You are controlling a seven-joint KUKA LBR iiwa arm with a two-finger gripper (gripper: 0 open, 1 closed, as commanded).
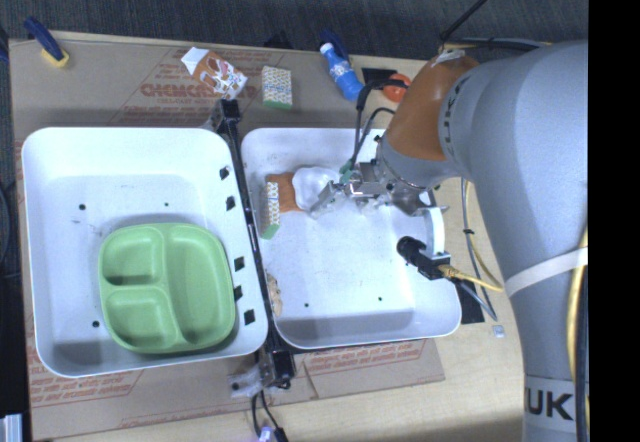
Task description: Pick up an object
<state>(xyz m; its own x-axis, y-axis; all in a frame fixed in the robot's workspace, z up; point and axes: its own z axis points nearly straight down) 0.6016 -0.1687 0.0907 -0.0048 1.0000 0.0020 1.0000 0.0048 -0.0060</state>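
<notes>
In the right bin [350,320], near its back left corner, lies a brown and orange packet [281,195] with a white crumpled thing [309,177] just to its right. My gripper [328,198] reaches in from the right and sits low against the white thing, right beside the packet. No object shows clearly in its grasp. A green divided tray [165,285] rests in the left bin [60,170].
Behind the bins, on the cardboard, lie a snack packet [213,73], a small pale green box [277,87] and a blue clamp [343,73]. Another blue and yellow clamp [45,40] sits at the far left corner. The arm covers the right bin's right side.
</notes>
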